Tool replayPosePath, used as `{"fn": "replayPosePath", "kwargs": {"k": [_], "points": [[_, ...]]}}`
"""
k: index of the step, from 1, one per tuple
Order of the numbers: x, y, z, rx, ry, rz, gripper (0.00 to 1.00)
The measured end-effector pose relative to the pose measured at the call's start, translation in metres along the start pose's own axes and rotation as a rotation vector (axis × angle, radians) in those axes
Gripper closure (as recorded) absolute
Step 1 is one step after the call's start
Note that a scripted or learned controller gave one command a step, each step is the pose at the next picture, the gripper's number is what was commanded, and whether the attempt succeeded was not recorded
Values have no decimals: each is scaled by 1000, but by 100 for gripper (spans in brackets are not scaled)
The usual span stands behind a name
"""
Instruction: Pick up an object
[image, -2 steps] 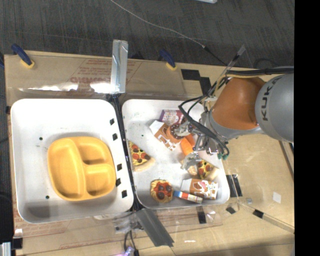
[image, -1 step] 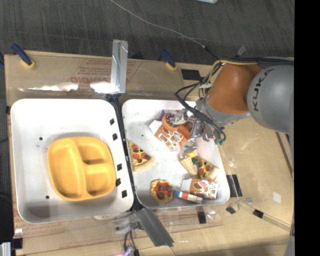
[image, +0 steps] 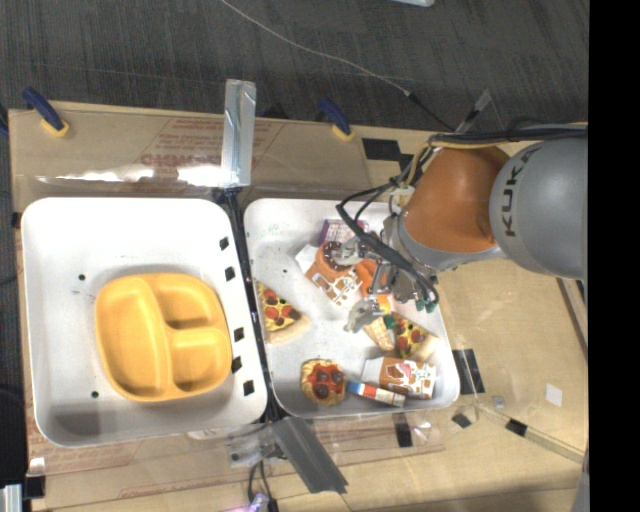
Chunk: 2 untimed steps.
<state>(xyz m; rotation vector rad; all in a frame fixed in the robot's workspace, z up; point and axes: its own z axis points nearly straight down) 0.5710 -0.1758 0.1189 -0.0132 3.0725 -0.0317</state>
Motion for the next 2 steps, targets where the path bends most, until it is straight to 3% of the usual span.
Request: {"fn": "replayPosePath", "kwargs": {"k": [1, 2], "points": [[-8, 32, 0, 0, 4, 200, 0], [-23, 11, 5, -9, 16, 257, 0]]}}
